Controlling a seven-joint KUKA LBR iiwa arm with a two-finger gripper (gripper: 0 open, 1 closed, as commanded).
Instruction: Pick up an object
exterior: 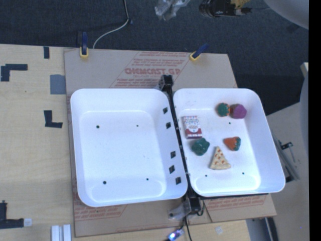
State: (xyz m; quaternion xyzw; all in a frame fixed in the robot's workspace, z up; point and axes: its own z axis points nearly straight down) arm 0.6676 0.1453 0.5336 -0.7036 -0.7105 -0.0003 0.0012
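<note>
my gripper (173, 1) at 12 o'clock, blurred, grip unreadable | risk: carton (191, 126) hugs the divider, fingers may snag | green toy (200, 146) crowds it at 5 o'clock

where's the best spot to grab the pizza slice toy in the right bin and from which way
Likely best from straight above, closing across the two slanted sides of the pizza slice near its middle. It lies flat, tip pointing up the view, wide crust edge toward the near wall of the right bin. The green toy sits close at its upper left.

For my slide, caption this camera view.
Five small toys, including a yellow pizza-slice toy, lie in the right white bin.
</note>
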